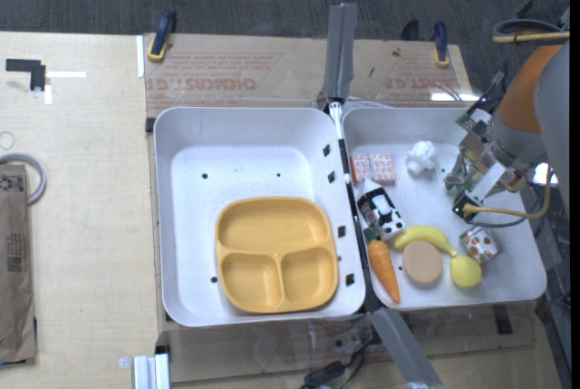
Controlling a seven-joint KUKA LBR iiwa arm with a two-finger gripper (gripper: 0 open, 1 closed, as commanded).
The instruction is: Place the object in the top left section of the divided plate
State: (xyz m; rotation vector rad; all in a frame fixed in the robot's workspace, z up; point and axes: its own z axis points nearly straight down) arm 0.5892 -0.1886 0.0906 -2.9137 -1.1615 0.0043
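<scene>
The yellow divided plate (275, 253) lies in the left bin (181, 197), with one wide section at the back and two smaller ones at the front; all three hold nothing. My gripper (460, 188) hangs low over the right side of the right bin (530, 287), reaching in from the right. It is just right of a white crumpled object (420, 157) and above a strawberry-patterned item (478, 244). I see nothing carried by it.
The right bin also holds a pink packet (372, 167), a black-and-white cow toy (382, 210), a banana (424, 238), a carrot (383, 269), a tan round disc (422, 263) and a lemon (465, 272). A grey divider (340, 61) stands between the bins.
</scene>
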